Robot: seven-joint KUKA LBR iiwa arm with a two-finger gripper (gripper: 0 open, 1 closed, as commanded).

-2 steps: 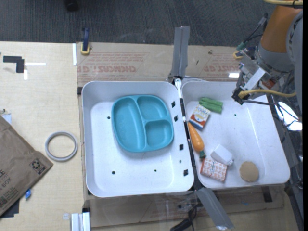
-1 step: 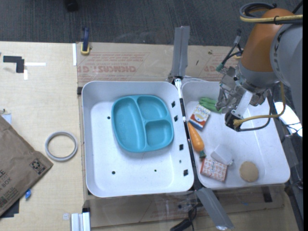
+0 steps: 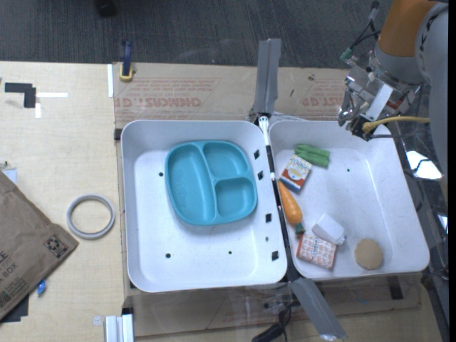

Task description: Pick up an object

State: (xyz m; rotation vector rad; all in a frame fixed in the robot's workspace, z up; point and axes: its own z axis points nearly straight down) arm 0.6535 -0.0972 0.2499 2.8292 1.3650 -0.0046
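Two white bins, seven things in them.
Left bin [image 3: 135, 212]: one blue divided plate [image 3: 211, 182]. Right bin [image 3: 399, 184]: one green item [image 3: 313, 154], one carton [image 3: 296, 172], one carrot [image 3: 290, 204], one white block [image 3: 329, 229], one red packet [image 3: 316, 251], one tan disc [image 3: 369, 254].

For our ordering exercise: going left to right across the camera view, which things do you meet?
Grey tape ring → turquoise divided plastic plate → orange toy carrot → round tan cookie-like disc.

The arm [image 3: 420, 20] is grey with a wide orange band [image 3: 406, 16]. Thin black cables [image 3: 363, 41] loop beside it. A yellow cable [image 3: 399, 122] sticks out near the silver jaws.
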